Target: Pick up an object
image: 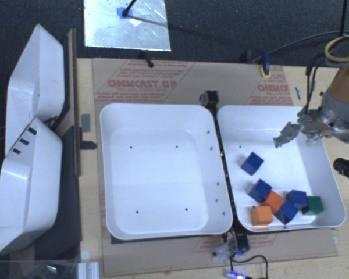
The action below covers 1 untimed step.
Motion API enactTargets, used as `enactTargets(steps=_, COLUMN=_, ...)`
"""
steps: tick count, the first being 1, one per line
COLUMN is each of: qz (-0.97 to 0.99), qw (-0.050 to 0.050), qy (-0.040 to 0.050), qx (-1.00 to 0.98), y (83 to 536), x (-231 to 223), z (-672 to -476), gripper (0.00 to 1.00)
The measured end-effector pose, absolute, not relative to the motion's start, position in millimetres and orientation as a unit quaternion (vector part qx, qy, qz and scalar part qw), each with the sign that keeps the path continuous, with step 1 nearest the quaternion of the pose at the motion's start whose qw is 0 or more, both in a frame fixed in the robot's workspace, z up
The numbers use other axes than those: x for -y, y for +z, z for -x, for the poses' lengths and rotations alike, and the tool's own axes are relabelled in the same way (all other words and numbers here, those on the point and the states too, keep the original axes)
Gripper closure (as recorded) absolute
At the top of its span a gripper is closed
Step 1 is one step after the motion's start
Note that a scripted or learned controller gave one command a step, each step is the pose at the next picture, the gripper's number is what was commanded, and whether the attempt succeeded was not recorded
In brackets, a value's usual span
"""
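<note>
Hovering gripper (284,136) over right bin (267,118) | fingers seemingly apart, nothing held | blocks clustered at near corner, blue cube (252,163) isolated, likeliest pick

The arm (344,97) is running off the right edge, and the orange block (274,200) is sitting partly hidden behind neighbouring blue blocks (288,210).

My bins (163,118) are white; the blocks are blue (252,163), orange (261,215) and green (314,204). My arm (343,92) is grey with an orange band
</note>
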State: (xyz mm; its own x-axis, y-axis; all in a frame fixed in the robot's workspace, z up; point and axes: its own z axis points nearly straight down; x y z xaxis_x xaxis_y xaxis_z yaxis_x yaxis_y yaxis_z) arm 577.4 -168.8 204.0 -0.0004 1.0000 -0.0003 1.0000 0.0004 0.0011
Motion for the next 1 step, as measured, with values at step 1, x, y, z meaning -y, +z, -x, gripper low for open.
enactTargets(steps=1, qz=-0.707, qw=-0.001, qy=-0.0006, qx=-0.707, y=162.3, x=166.4, z=-576.6, gripper=0.00)
